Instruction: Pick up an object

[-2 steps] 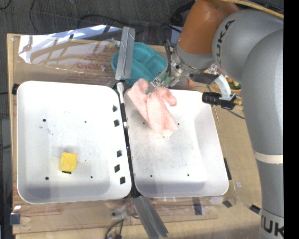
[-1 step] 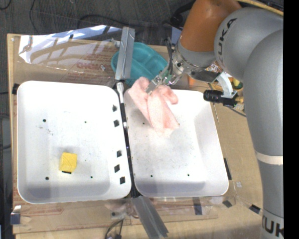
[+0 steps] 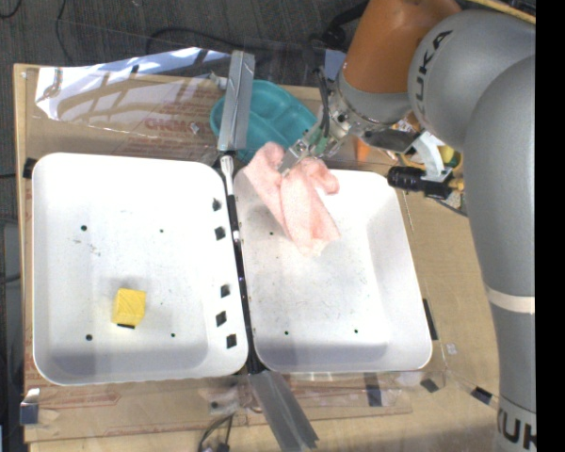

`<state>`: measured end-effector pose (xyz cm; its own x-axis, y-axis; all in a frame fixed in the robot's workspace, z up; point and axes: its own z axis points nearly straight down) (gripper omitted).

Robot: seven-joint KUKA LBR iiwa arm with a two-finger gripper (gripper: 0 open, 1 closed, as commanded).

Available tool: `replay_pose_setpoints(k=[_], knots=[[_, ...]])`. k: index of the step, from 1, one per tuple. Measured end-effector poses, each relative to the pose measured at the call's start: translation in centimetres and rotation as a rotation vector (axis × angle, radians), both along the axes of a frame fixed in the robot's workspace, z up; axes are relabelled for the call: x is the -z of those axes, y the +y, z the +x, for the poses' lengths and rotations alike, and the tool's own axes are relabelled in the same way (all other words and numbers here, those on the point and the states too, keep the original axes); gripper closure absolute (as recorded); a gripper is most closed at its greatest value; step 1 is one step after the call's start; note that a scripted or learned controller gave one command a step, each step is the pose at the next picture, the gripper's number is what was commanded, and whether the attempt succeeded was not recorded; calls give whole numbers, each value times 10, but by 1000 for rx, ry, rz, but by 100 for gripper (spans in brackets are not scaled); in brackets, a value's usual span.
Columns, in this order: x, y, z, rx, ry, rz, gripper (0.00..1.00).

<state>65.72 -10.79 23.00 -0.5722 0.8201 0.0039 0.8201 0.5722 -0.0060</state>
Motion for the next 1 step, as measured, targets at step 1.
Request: replay_pose_setpoints(k=[1], knots=[[-9,0,0,-4,1,0,100]])
